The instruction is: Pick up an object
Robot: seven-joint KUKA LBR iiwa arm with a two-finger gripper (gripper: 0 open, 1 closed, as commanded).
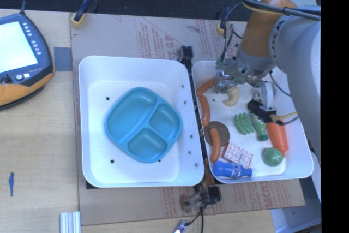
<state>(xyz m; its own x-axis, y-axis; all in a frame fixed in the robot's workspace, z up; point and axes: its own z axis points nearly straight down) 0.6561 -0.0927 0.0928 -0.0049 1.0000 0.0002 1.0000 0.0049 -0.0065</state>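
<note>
Two white bins: left bin (87, 117), right bin (297, 172).

Left bin count: 1 blue divided plate (143, 124), at centre.

Right bin count:
- 2 sausages: one (205, 108) along the left edge, one (216, 144) below it
- 1 brown disc (222, 131)
- 1 pale curved piece (233, 96)
- 1 green ridged item (244, 123)
- 1 carrot (277, 138)
- 1 green round item (272, 156)
- 1 red-and-white packet (239, 155)
- 1 blue bottle (232, 171), near edge

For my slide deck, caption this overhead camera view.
KUKA arm's pincer lowered over toy food in the right bin; blue divided plate in the left bin.
</note>
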